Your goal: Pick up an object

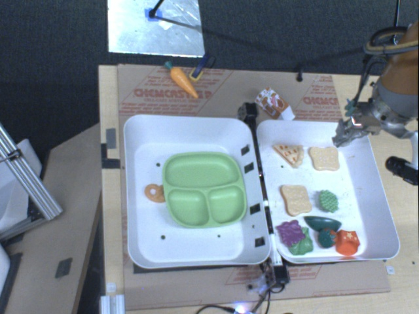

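My gripper [343, 138] hangs over the far right corner of the right bin [383, 195], just above and right of a pale bread slice [323, 158]. Beside that slice lies a waffle-like wedge [289, 154]. Nearer the front lie a second toast slice [296, 199], a green leafy piece [328, 201], purple grapes [292, 233], a dark green vegetable [322, 225] and a red-orange piece [347, 241]. Nothing shows between the fingers.
The left bin [141, 175] holds a green divided plate [203, 188] and a small pretzel [154, 193]. Behind the bins lie a toy carrot [183, 81] and a small packet [272, 103]. A silver sheet [156, 18] lies at the back.
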You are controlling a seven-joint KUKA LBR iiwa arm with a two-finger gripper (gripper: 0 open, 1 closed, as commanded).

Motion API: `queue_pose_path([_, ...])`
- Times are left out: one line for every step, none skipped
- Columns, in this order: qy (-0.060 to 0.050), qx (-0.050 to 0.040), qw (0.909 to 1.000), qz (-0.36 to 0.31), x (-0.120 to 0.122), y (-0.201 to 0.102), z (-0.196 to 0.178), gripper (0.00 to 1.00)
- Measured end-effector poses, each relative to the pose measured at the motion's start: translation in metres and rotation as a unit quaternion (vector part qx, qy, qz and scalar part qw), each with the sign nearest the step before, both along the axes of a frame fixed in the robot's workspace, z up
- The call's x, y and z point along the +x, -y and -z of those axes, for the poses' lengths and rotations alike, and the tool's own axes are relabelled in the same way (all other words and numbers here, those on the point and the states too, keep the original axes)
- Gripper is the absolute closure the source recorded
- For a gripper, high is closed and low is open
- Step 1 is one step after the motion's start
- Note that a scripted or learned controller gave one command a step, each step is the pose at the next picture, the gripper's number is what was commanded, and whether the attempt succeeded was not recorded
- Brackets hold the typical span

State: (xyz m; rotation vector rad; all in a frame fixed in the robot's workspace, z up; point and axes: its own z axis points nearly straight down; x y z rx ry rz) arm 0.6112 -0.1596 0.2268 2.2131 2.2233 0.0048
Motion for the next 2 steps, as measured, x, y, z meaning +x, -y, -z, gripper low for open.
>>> queue_pose_path([-0.003, 0.0015, 1.0000, -0.002, -0.010, -0.053, 0.011, 1.00])
queue_pose_path([-0.003, 0.0016, 1.0000, -0.003, -0.021, -0.108, 0.018, 1.00])
